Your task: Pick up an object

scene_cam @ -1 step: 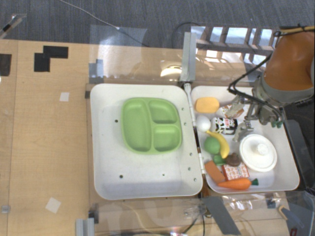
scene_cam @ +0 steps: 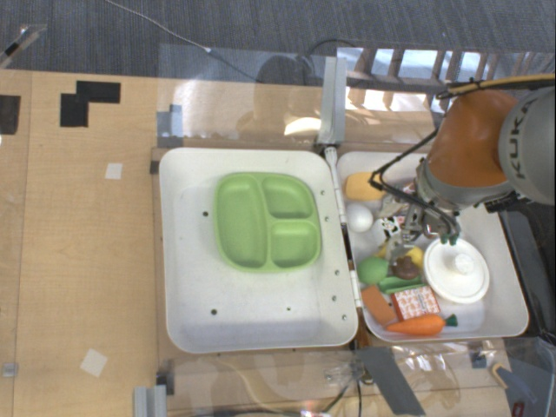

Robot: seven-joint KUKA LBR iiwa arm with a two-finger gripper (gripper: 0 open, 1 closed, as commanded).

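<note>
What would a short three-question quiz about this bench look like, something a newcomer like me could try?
1. True or false: the green divided plate lies in the same bin as the carrot.
2. Which item sits nearest the gripper? A. white ball B. carrot C. green divided plate
3. Fill in: the white lidded bowl rests in the ____ bin, as the camera sees it.

Key
1. False: the plate is alone in the left bin; the carrot lies in the right bin.
2. A
3. right
</note>
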